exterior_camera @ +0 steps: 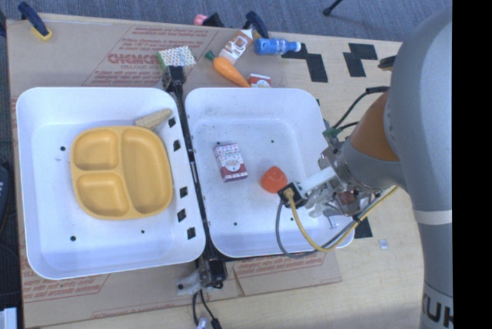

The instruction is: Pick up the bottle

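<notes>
Your gripper, state not discernible, hangs at the right bin's edge, with the blue bottle well beyond on the worktop and "CHEMC" cardboard farther left.

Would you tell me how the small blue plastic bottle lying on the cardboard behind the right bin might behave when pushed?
The small blue plastic bottle lies on its side and looks round, so it would probably roll if nudged sideways. Being small and seemingly plastic, it is likely light and stiff. Its smooth-looking body may slip in a grasp.
</notes>
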